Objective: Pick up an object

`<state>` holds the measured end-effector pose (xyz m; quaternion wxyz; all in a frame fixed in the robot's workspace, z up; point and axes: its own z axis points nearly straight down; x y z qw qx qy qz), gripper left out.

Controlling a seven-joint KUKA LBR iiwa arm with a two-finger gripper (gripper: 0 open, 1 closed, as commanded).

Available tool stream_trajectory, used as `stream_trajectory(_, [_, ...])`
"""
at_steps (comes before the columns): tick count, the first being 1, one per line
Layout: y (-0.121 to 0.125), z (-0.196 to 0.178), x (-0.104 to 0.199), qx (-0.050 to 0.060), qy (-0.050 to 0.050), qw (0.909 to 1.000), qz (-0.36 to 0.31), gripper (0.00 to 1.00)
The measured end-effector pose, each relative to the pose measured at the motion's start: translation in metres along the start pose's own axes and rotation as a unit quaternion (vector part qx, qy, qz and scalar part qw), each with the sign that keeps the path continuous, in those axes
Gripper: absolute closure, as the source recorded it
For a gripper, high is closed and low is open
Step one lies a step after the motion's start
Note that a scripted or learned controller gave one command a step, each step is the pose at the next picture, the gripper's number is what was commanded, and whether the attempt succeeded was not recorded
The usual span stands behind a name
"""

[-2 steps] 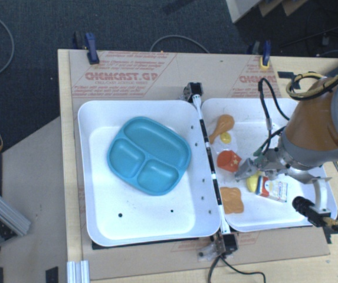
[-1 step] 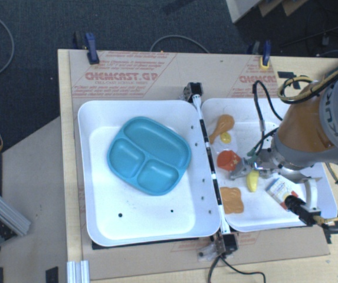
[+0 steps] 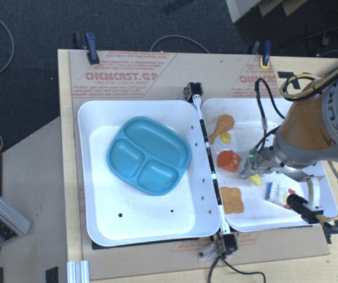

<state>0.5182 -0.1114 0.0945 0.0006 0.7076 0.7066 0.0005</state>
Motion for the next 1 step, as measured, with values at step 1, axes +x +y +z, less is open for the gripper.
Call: stream_trajectory(1, [0.039, -0.0961, 0.089, -0.006, 0.001, 1.0, -0.007, 1.0])
